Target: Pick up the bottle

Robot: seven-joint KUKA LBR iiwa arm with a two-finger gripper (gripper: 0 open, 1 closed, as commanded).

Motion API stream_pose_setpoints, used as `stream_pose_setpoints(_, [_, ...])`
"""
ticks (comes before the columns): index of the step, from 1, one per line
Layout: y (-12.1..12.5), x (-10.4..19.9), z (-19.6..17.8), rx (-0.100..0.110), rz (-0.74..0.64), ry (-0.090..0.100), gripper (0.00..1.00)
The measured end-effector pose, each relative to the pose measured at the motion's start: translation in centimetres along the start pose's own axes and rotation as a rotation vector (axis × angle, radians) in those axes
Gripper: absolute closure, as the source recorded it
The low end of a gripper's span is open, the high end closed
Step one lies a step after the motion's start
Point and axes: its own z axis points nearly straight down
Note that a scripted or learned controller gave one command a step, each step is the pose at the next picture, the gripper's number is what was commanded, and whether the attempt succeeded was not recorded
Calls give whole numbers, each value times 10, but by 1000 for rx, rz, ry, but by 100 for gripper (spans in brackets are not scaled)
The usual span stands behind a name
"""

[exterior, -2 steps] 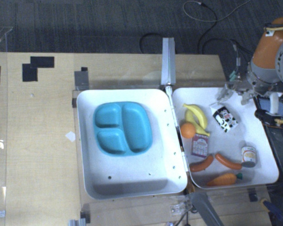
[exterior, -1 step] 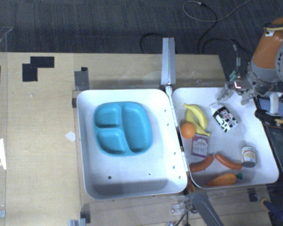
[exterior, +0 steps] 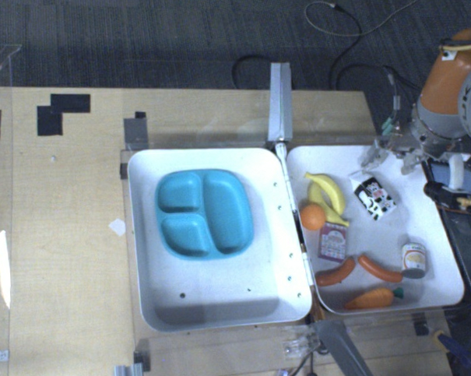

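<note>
Jaws' state: can't tell. Gripper (exterior: 390,149) near cow-print carton (exterior: 374,198); risk grabbing that, not bottle (exterior: 414,259) lying far off.

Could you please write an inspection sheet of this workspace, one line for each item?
Surface: wooden bench with two white bins side by side, left bin and right bin.
Job's things: small bottle lying near the right bin's right wall, untouched.
Clutter: blue divided plate in the left bin; in the right bin a banana, orange, black-and-white carton, small purple packet, two sausages, carrot.
Grippers: gripper above the right bin's upper right corner, apart from the bottle.
Cables: black cables on the floor behind the bench.
Surroundings: dark carpet.
</note>
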Motion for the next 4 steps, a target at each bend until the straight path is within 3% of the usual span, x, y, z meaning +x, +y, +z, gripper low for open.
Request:
stream_pose_setpoints(1, [-1, 6, -35, -1, 155, 0, 0])
stream_pose_setpoints(2, [1, 7, -46, -5, 147, -2, 100])
stream_pose_setpoints(3, [-19, 30, -155, 0, 399, 1, 100])
stream_pose_setpoints(4, [-37, 19, 4, -6, 370, 1, 100])
